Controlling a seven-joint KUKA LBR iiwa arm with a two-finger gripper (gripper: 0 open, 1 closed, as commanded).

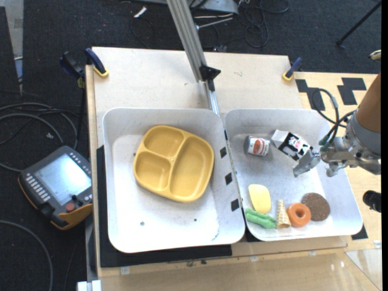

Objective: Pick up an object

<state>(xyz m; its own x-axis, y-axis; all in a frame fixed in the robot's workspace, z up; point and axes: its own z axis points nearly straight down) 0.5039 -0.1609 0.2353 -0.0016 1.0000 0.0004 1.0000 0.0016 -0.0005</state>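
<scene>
Nearest the front edge of the worktop, the right bin holds a row of small things along its near wall: a green pea pod, a waffle cone, an orange ring and a brown cookie, the ring touching the cookie's left side. Just behind the pea pod lies a pale yellow block.

In the left bin a yellow divided plate sits toward the middle, tilted a little against the bin's lines.

Further back in the right bin, a small can with a red label lies on its side near the far left corner. Beside it to the right rests a small black-and-white carton, also tipped over.

The hand hangs low over the right side of this bin, just right of the carton, with the grey arm coming in over the bin's right wall. One finger points down toward the bin floor next to the carton; I cannot tell how far apart the fingers are, and nothing I can see sits between them.

At the far side of the worktop, a slanted metal pole rises from between the two bins.
</scene>
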